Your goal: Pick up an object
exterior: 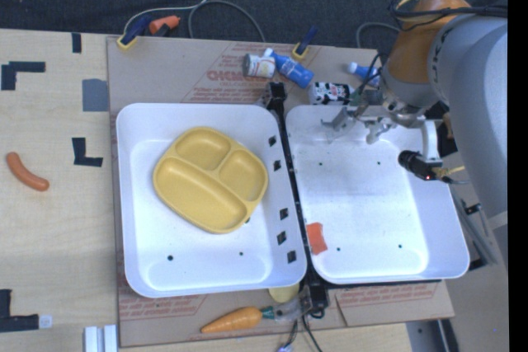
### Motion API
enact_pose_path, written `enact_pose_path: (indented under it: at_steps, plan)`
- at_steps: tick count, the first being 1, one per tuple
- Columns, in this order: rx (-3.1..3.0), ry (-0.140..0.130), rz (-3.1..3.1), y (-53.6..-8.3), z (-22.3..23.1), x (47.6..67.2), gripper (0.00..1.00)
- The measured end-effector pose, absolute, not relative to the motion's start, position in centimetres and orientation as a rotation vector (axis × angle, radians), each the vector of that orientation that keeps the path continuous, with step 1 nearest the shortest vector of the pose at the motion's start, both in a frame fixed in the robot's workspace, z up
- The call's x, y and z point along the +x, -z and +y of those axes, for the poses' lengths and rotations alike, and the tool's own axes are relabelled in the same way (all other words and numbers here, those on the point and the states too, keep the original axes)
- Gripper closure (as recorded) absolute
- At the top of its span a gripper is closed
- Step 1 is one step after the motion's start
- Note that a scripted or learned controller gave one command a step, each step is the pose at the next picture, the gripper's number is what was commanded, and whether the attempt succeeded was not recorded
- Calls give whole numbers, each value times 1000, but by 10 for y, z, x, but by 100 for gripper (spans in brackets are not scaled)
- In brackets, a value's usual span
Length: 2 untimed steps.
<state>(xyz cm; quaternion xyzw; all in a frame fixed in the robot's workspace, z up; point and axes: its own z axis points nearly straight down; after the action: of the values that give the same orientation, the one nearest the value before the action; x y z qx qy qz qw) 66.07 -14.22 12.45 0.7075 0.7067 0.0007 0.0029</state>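
A yellow divided plate (210,177) lies in the left white bin (136,260). A small orange block (316,237) rests near the front left corner of the right bin (429,251). My gripper (355,128) hangs over the back edge of the right bin, far from the block, and its fingers (333,121) stand apart with nothing between them. The grey arm with its orange band (429,12) reaches in from the right.
A toy carrot (233,320) lies on the cardboard in front of the bins. A blue and white bottle (280,66) and a small black-and-white item (330,92) sit behind them. An orange sausage (27,171) lies on the table at far left.
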Motion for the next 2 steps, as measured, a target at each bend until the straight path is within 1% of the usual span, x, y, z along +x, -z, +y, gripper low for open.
enact_pose_path:
  at_steps: [1,2]
  plan:
    - [2215,1,2221,-84,-95,616,0]
    - [2215,-3,2223,-85,-105,671,0]
